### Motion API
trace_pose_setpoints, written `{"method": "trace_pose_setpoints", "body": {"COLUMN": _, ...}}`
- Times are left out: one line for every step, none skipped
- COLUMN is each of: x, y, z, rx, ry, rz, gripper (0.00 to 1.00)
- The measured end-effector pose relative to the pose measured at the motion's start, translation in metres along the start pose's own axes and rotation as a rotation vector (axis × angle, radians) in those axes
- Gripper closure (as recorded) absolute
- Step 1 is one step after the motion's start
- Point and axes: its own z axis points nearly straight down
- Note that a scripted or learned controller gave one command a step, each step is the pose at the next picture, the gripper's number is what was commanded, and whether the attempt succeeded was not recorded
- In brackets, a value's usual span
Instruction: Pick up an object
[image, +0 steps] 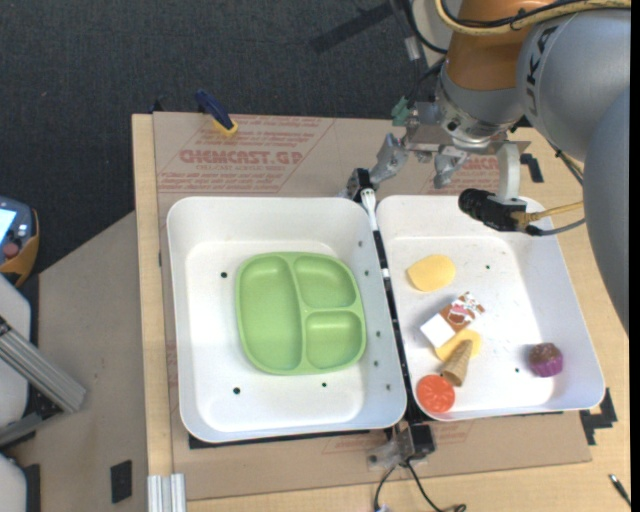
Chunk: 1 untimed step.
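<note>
My gripper (413, 168) hangs above the far edge of the right bin (570, 290), open, with nothing between its fingers. Below it in that bin lie a pale yellow round piece (431, 272), a small red and white item (462, 311), a white block (437, 330), an ice cream cone (457, 361), a red tomato (435, 394) and a purple item (545, 359). All of them sit well in front of the gripper, apart from it.
The left bin (190, 300) holds a green divided plate (300, 311). The two bins meet along a raised rim (385, 300). A blue and yellow clamp (216, 113) sits on the cardboard sheet (270, 150) behind the left bin.
</note>
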Motion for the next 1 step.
{"method": "trace_pose_setpoints", "body": {"x": 0.0732, "y": -0.0115, "z": 0.0771, "rx": 0.019, "ry": 0.003, "rz": -0.005, "gripper": 0.0}}
